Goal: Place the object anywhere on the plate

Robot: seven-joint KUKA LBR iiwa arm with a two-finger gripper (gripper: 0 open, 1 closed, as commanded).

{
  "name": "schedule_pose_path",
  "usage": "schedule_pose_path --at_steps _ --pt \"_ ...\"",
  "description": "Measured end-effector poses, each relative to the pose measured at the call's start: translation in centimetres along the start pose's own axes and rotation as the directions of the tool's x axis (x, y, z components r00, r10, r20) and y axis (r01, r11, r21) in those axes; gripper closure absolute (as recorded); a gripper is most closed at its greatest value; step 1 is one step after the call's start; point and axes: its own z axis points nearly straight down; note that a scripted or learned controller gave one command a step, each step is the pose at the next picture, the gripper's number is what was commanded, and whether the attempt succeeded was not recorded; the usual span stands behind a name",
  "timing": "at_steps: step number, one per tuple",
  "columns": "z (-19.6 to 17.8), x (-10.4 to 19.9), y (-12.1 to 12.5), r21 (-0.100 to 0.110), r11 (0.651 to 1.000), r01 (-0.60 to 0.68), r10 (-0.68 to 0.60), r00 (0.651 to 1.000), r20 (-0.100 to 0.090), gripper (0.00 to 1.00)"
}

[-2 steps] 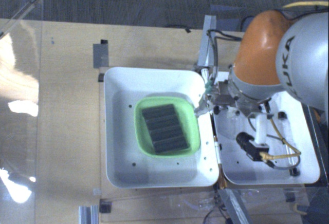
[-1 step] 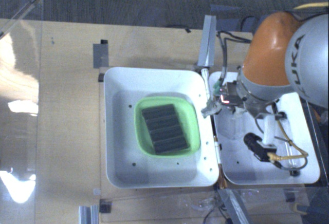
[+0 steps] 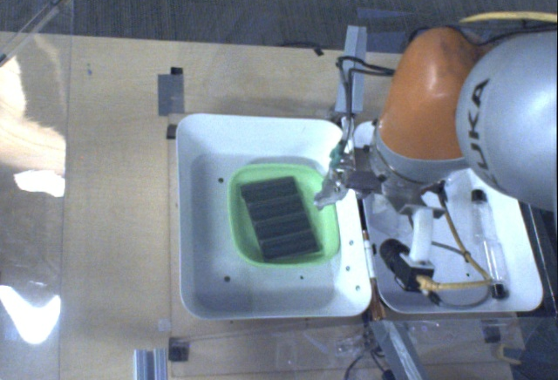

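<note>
Dark ribbed block (image 3: 279, 219) is lying flat on the green plate (image 3: 236, 206), slightly skewed, inside the left bin (image 3: 187, 221), so the task is looking done as things are lying now. Gripper (image 3: 334, 185) is hanging at the plate's right rim, near the block's upper right corner but apart from it. Can't tell how far it's open, or whether it's got anything; nothing is showing in its grip.

Risks, imo: gripper is sitting so close to the rim that any drop or swing leftwards is risking a clip on the plate, tipping or shoving it w/ the block sliding off. A fresh grab attempt is also risking dragging the block out. The wrist is crowding the wall between the bins, so a bump there is poss too.

Right bin (image 3: 528, 287) is holding a clear syringe-like tube (image 3: 485, 230). Desk (image 3: 87, 195) is pale wood.

Writing: only "UKA" is reading on the grey arm (image 3: 514, 108), i.e. part of the KUKA mark; no other labels legible
</note>
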Motion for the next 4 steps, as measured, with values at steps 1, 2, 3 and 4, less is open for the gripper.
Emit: schedule_pose_path --at_steps 1,2,3,4 --pt "-6.6 -7.9 0.8 -0.004 0.999 -0.038 0.038 0.999 0.002 0.00" --pt "4.4 -2.6 1.4 0.004 0.997 -0.076 0.076 0.997 0.002 0.00" --pt "1.4 -6.5 1.7 -0.001 0.996 -0.085 0.085 0.996 0.001 0.00" --pt "4.8 -13.3 6.1 0.003 0.996 -0.089 0.089 0.996 0.003 0.00"
